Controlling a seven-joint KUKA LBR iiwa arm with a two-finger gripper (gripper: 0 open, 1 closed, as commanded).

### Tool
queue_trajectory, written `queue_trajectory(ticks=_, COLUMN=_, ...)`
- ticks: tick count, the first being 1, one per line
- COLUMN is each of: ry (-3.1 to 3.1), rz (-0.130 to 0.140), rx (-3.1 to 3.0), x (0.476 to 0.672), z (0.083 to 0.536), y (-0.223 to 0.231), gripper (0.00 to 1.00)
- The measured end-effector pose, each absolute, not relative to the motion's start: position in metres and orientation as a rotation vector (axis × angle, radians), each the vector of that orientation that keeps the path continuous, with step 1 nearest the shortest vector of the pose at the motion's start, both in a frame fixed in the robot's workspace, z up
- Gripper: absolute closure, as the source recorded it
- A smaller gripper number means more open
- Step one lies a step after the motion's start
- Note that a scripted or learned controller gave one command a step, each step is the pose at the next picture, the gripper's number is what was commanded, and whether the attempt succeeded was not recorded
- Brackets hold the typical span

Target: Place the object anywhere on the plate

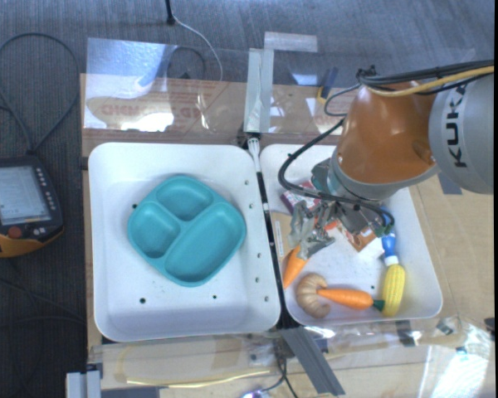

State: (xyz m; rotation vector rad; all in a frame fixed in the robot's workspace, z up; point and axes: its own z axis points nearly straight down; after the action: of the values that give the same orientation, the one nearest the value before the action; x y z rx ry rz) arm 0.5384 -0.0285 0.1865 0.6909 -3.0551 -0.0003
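A teal plate (187, 229) with three compartments lies in the left white bin (116, 305) and has nothing on it. My gripper (313, 232) hangs low over the left part of the right white bin (423, 301), beneath the orange band of the arm (386, 139). Just below and left of the gripper lies a small carrot (292, 267), close to the bin's left wall. Whether the gripper touches the carrot is unclear. The arm hides the back part of the right bin.
Also in the right bin are a longer carrot (345, 297), a brown bread roll (312, 293), a yellow corn cob (393, 286) with a blue handle, and a small packet (362, 238). A handheld controller (17, 201) sits off the bench at the left.
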Motion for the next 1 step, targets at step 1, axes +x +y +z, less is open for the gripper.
queue_trajectory(ticks=1, ry=-3.055, rz=-0.001, rx=0.691, x=0.5383, z=0.1863, y=-0.0284, gripper=0.00)
